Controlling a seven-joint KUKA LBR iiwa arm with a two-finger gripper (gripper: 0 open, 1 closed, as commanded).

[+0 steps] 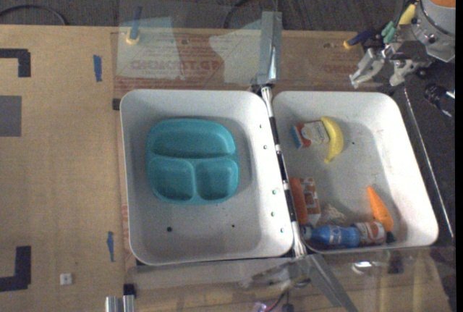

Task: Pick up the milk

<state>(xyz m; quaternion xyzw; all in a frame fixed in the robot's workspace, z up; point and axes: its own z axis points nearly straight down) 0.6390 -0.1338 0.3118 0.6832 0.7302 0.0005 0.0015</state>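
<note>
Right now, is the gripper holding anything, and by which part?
Nothing. The gripper hangs open above the right bin's far edge; the milk lies in that bin beside the banana.

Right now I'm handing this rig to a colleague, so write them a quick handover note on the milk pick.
Gripper: open, holding nothing, hovering above the bench just beyond the right bin's far right corner.
Milk carton: lying in the right bin's far left part, touching the banana.
Done: nothing; the milk is untouched.
Left: move over the carton, descend, close on it, lift.
</note>
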